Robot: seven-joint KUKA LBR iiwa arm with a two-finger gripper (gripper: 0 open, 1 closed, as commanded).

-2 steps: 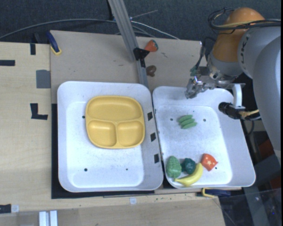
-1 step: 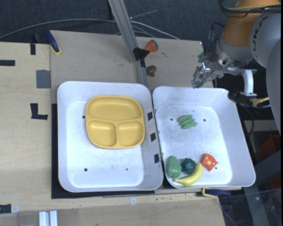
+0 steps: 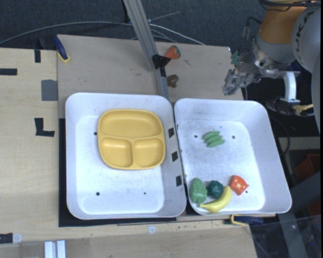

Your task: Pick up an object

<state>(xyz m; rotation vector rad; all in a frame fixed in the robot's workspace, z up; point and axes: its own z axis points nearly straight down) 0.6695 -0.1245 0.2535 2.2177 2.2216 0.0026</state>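
Yellow tray point(image 3: 132, 138), white bins point(image 3: 75, 144), green pea pod point(image 3: 213, 139), yellow banana point(image 3: 219, 201), red-orange pepper point(image 3: 238, 184)

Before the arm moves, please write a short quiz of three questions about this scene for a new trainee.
1. True or false: the yellow divided plate lies in the left bin.
2. Which thing lies alone near the middle of the right bin? A) banana B) green pea pod C) red piece
3. Fill in: the gripper hovers beyond the right bin's ____ edge.

Key: 1 true. 2 B, the green pea pod. 3 far.
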